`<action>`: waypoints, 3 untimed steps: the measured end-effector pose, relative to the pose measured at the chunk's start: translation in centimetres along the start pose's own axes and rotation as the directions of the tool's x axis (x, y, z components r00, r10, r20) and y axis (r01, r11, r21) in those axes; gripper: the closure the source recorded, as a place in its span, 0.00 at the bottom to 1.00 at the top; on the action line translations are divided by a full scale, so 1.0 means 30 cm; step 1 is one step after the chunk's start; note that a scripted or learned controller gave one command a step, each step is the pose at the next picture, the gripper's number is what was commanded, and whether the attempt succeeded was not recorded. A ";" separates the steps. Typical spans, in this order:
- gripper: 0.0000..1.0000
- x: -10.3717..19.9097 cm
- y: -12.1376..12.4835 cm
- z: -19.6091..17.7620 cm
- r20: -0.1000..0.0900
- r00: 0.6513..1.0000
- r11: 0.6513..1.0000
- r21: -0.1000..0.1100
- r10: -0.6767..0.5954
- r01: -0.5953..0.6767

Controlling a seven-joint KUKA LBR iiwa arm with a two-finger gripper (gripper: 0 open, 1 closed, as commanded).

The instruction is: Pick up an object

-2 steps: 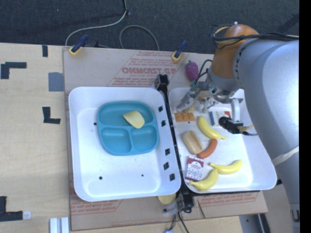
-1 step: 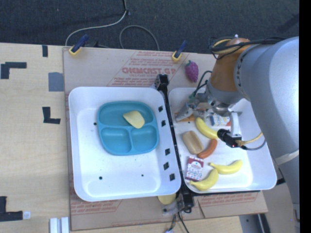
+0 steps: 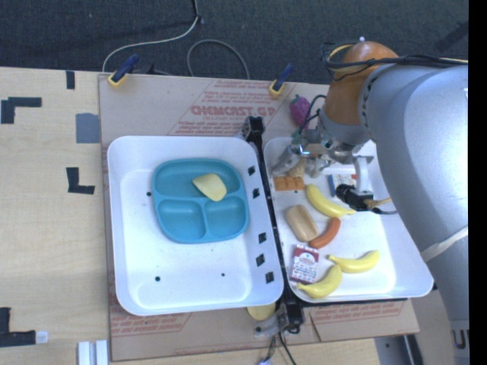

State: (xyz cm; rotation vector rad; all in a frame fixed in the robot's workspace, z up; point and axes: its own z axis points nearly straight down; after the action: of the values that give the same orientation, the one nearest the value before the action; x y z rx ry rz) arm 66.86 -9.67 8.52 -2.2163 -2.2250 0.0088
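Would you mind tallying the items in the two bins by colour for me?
Yellow: 4, three bananas and a chip
Blue: 1, plate
Orange: 2, sausage, cracker
Tan: 1, bread roll
Red: 1, small box
Total: 9

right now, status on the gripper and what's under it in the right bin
Gripper low over right bin's far-left corner, nothing seen between its fingers. Waffle piece just below it, banana and bread roll close by. Left bin: blue tray with yellow chip.

Bright, even overhead light, soft shadows (slight glare on white bins (image 3: pixel 122 204)), mild overall softness.
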 end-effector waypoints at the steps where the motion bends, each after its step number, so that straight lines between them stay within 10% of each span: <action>1: 1.00 0.000 -0.001 -0.035 0.001 1.000 1.000 -0.005 0.002 -0.002; 2: 1.00 0.194 -0.099 -0.349 -0.006 1.000 1.000 -0.008 -0.002 0.002; 3: 1.00 0.459 -0.152 -0.329 -0.006 1.000 1.000 -0.003 -0.005 0.005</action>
State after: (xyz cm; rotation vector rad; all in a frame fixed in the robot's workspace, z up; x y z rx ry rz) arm 62.29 4.12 18.38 -2.2092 -2.2292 -0.0016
